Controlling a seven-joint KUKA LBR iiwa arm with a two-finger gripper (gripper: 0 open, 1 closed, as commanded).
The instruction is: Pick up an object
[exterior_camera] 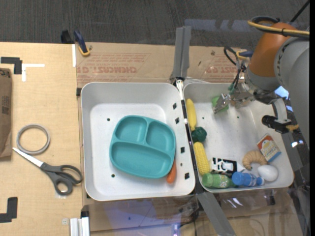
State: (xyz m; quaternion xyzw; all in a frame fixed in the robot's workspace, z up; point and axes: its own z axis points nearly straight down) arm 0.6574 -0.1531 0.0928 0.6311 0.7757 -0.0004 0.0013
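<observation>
My gripper (222,104) hangs over the back left part of the right bin (236,132), coming down from the orange-banded wrist (266,53). A small green object (216,101) sits right at its tip; whether it is gripped is unclear. Along the bin's left wall lie a yellow corn cob (190,113), a dark green piece (199,134) and a second corn cob (201,157). The front edge holds a black-and-white item (224,165), a green bottle (216,181), a blue bottle (244,179), a white egg (267,172), a croissant (253,157) and a small carton (268,147).
The left bin (93,112) holds a teal divided plate (142,146) with an orange carrot (171,173) at its front right corner. Scissors (51,171) and a tape roll (33,137) lie on the wooden bench to the left. The arm's body stands over the right bin's right side.
</observation>
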